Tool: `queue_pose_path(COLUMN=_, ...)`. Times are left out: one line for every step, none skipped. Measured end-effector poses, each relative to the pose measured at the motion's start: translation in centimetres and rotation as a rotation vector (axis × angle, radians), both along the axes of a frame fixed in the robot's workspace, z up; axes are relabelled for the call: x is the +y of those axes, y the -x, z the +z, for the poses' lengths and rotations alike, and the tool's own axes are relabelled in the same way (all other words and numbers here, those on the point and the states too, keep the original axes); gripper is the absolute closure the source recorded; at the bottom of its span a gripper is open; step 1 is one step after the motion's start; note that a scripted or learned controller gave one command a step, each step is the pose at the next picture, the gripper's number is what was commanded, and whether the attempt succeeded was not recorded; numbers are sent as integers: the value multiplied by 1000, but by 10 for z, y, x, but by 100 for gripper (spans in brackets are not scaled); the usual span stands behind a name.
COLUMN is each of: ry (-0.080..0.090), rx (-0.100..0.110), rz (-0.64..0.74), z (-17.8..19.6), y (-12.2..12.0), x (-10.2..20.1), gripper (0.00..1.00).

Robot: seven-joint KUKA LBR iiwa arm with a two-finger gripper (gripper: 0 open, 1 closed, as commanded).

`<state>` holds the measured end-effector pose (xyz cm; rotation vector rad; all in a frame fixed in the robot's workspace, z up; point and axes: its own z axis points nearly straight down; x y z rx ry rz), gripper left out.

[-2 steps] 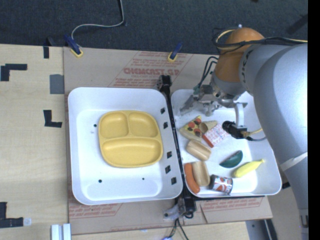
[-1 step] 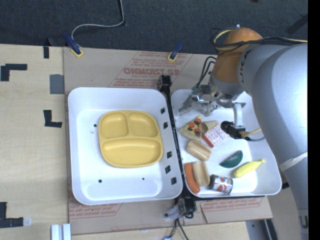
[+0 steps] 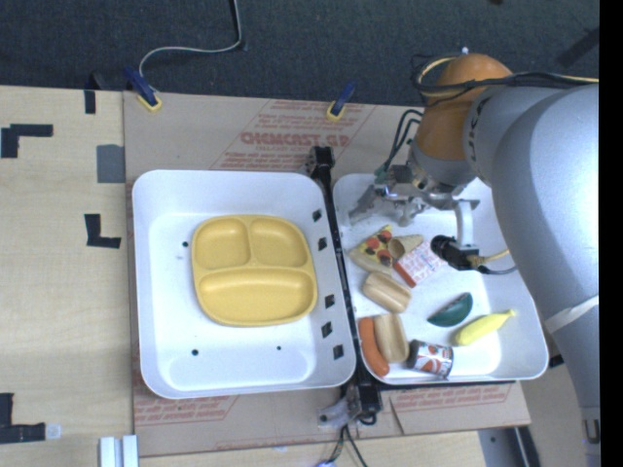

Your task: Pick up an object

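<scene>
Camera view: gripper [image 3: 392, 195] low over right bin [image 3: 531, 353], far-left corner, finger state unclear. Toy food below: pizza slice [image 3: 380, 250], hotdog [image 3: 386, 292], banana [image 3: 484, 327], can [image 3: 429, 358]. Yellow divided plate [image 3: 255, 269] in left bin [image 3: 161, 261].

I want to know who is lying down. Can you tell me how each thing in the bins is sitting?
yellow tray: flat in left bin, right way up.
can: on its side, right bin.
banana: lying flat.
hot dog: lying flat.
pizza slice: lying flat.
gripper: low over right bin.
</scene>
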<state>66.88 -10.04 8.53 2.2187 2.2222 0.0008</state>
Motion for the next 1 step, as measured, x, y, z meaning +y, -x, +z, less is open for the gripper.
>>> queue_pose_path(ry=1, rx=1, rz=-1, z=0, y=0, x=5, gripper=0)
